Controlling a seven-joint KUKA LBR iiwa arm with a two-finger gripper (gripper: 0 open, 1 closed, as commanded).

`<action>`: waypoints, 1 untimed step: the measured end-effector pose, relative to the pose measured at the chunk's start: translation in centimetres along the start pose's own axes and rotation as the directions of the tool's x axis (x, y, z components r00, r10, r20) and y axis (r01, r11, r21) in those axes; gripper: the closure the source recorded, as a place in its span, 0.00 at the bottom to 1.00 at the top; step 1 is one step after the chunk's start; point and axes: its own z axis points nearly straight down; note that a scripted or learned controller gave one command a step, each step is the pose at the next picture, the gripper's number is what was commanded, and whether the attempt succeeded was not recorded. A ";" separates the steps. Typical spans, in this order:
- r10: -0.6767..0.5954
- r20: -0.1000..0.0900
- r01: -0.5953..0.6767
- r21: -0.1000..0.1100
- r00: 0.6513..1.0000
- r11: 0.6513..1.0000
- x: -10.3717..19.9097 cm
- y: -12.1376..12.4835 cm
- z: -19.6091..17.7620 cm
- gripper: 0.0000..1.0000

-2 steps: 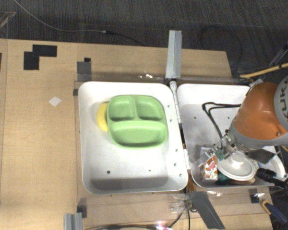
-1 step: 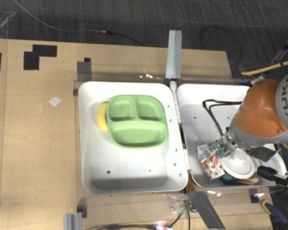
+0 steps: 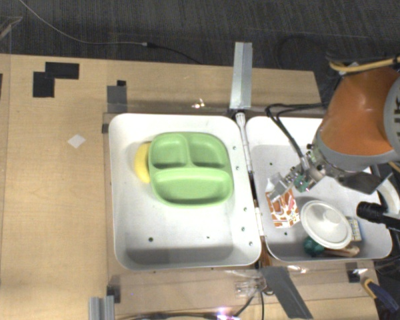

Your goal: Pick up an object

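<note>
**benchwatcher:** Dark carpet up top with a thin cable trailing across it, then the light wood bench (image 3: 47,199) with the two white bins. Left bin (image 3: 130,239) has a green divided tray (image 3: 189,167) lying flat in its upper half, and a yellow thing (image 3: 141,163) poking out from under the tray's left edge. Most of that yellow thing is covered, so I can't say what it is.

**gripnerd:** And the right side?

**benchwatcher:** Right bin (image 3: 273,245) is partly hidden by the arm (image 3: 360,119), whose big orange-and-grey body blocks the bin's upper right corner and runs off the frame. The tool (image 3: 299,179) is low over the middle of that bin. It's small and cluttered with wiring, so honestly I can't tell if it's clenched or released, and I see nothing clearly caught in it.

**gripnerd:** What's closest to it?

**benchwatcher:** An orange-and-white patterned packet (image 3: 283,209), just below and left of the tool, maybe touching, too blurry to call. A white round bowl (image 3: 325,223) sits just below-right of the tool, near the bin's front. A teal thing (image 3: 313,247) peeks out at the bowl's lower left, mostly hidden, and something tan (image 3: 343,251) lies along the bowl's lower edge.
</note>
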 end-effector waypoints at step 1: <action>-0.441 0.001 0.441 0.000 0.898 0.898 0.9 -1.4 -1.6 1.00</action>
